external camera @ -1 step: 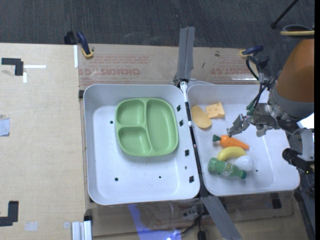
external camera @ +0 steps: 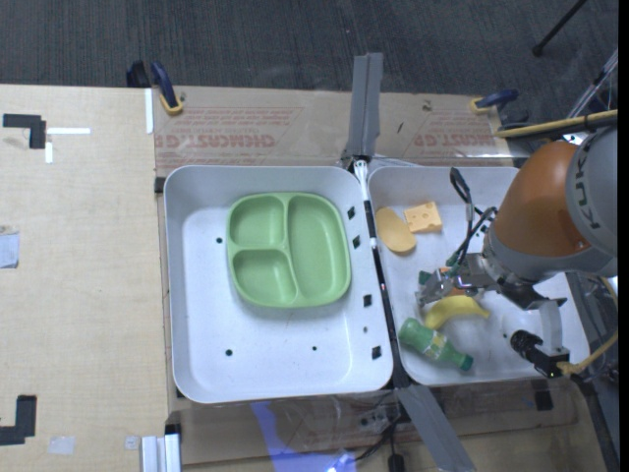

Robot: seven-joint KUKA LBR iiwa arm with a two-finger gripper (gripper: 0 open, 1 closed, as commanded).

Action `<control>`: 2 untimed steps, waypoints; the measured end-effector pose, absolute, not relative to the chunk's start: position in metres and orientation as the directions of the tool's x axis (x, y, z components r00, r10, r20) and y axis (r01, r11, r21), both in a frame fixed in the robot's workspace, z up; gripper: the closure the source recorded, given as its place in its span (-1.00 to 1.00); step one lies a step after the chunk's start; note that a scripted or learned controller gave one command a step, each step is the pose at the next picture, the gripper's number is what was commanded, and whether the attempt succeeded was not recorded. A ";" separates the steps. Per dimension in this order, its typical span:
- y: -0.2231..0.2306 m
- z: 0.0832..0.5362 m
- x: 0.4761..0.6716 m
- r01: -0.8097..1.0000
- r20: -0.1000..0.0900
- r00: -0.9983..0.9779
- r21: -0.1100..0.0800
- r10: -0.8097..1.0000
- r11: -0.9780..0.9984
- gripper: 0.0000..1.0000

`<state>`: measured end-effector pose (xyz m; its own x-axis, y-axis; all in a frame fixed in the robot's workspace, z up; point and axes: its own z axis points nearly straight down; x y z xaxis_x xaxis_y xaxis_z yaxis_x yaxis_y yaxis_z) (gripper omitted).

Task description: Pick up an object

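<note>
A: Where the arm (external camera: 550,214) reaches in from the right, what is the claw doing?

B: The gripper (external camera: 444,285) sits low in the right bin (external camera: 491,367), pointing toward the divider between the bins. How far apart its metal fingers stand, I cannot tell; they blur into the wrist hardware. A yellow banana (external camera: 455,309) lies just below the fingertips, touching or nearly touching them, but nothing shows it pinched between them.

A: What else is close by?

B: Just below the banana, a green bottle (external camera: 433,345) lies on its side, angled down toward the right. Above the gripper, near the top of the same bin, rest a pale orange round piece (external camera: 396,231) and, beside it to the right, a yellow wedge of cheese with holes (external camera: 424,217). The two nearly touch.

A: And the other bin?

B: The left bin (external camera: 197,352) holds a light green divided plate (external camera: 289,250) with three compartments, lying flat in the upper middle, well apart from the gripper.

A: The surroundings?

B: Both bins stand on a wooden bench (external camera: 79,293). Cardboard (external camera: 265,131) lies behind them, held by blue clamps (external camera: 162,87).
</note>
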<state>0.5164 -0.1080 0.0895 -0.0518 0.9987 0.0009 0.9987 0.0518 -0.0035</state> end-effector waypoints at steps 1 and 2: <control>-0.109 0.096 0.516 0.999 0.002 -0.047 -0.008 0.999 0.047 1.00; -0.109 0.096 0.516 0.999 0.002 -0.048 -0.008 0.999 0.048 -1.00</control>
